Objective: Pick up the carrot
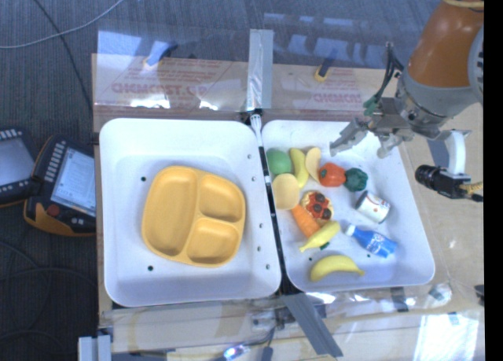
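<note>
The carrot (304, 221) is a short orange piece lying in the right bin (416, 226), left of its middle. A pizza slice (317, 204) overlaps its upper end and a small yellow banana (321, 236) lies across its lower end. My gripper (367, 143) hangs over the bin's back part, up and to the right of the carrot and well apart from it. Its two fingers (343, 141) are spread open with nothing between them.
Around the carrot lie a green fruit (278, 162), a red pepper (332, 174), a green broccoli (356, 178), a white can (372, 207), a blue bottle (373, 243) and a large banana (335, 267). The left bin (118, 273) holds a yellow divided plate (194, 214).
</note>
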Robot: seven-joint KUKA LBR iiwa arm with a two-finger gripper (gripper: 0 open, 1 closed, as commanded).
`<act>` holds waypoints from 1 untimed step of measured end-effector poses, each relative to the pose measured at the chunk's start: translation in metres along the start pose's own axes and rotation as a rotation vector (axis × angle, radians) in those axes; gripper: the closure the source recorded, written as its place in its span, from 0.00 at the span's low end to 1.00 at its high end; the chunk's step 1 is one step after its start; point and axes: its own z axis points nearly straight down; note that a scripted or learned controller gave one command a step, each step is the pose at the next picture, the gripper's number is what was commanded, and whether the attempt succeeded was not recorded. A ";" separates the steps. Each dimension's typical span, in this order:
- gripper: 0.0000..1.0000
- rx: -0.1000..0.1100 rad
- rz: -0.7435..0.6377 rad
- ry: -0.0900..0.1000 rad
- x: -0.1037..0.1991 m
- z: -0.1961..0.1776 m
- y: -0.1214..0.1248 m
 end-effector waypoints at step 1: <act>0.00 0.002 -0.059 0.001 0.050 0.088 -0.041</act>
